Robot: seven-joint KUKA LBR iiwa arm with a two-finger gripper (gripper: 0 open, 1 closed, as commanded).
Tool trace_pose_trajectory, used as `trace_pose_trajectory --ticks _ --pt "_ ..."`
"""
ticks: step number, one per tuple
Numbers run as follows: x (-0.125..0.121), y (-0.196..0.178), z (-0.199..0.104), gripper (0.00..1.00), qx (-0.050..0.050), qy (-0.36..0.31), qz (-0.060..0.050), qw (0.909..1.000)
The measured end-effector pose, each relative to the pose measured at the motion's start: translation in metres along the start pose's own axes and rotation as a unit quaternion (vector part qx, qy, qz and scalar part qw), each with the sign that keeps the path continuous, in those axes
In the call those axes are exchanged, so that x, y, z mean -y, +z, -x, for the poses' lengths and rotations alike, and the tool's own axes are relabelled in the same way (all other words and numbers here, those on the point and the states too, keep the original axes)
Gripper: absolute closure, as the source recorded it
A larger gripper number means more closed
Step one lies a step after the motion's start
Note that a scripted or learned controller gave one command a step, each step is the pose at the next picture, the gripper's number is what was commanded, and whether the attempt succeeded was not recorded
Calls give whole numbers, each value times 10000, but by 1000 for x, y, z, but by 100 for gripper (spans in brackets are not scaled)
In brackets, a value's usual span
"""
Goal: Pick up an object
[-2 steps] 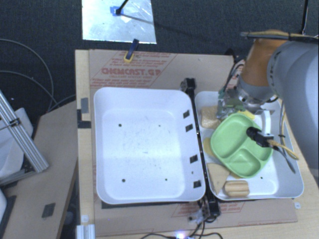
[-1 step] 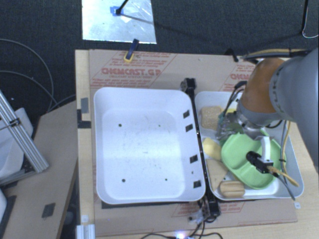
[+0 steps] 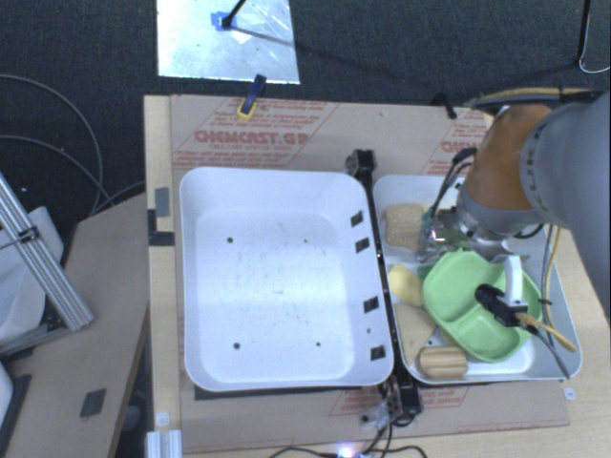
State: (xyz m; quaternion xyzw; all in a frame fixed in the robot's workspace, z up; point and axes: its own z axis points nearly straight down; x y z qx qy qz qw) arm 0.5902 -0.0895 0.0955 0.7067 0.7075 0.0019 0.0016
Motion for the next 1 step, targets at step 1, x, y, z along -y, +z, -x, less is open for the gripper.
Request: trace_pose_trajectory --ticks 1 --pt "-62 -17 86 100 29 12 29 10000"
